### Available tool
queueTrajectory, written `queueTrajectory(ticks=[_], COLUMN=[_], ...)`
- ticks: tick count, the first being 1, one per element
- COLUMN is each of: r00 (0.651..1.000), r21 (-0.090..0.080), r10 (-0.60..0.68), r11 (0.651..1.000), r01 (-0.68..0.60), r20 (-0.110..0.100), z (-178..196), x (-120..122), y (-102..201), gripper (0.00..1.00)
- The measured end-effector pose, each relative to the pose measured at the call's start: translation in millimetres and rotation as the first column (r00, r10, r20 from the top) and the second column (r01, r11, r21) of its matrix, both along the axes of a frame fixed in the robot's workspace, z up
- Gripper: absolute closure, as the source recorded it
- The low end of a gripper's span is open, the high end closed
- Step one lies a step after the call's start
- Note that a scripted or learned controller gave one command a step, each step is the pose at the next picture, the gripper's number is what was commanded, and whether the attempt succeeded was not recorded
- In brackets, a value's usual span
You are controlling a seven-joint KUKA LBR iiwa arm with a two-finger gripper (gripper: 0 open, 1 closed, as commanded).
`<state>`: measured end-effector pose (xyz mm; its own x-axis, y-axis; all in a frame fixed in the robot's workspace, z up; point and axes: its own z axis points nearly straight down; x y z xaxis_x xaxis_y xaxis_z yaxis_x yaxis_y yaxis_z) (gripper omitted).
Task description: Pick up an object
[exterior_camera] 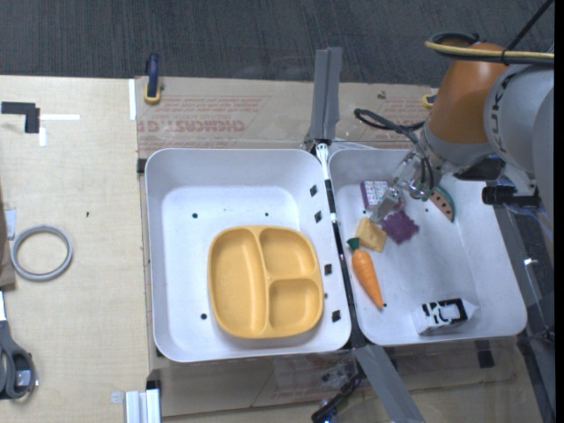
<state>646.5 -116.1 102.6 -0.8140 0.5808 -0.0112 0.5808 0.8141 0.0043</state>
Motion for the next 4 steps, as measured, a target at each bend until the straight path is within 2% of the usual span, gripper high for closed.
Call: queueTrajectory(ticks=[1,2,3,4], r00=[0.985,0.873,0.875,0.874], r21=[0.002,0.005,0.005,0.005], r10=[-0.172,-0.488,-0.485,-0.485], r11=[0.985,0.873,0.875,0.874], r01=[0.172,0.488,0.485,0.485], r20=[-0.01,0.002,0.009,0.008], z=[13.4,-3.0,8.9,8.6], x=[-20.5,12.4,14.5,14.4], y=[2.7,18.5,18.7,18.8], gripper=[0.0,0.0,1.0,0.0])
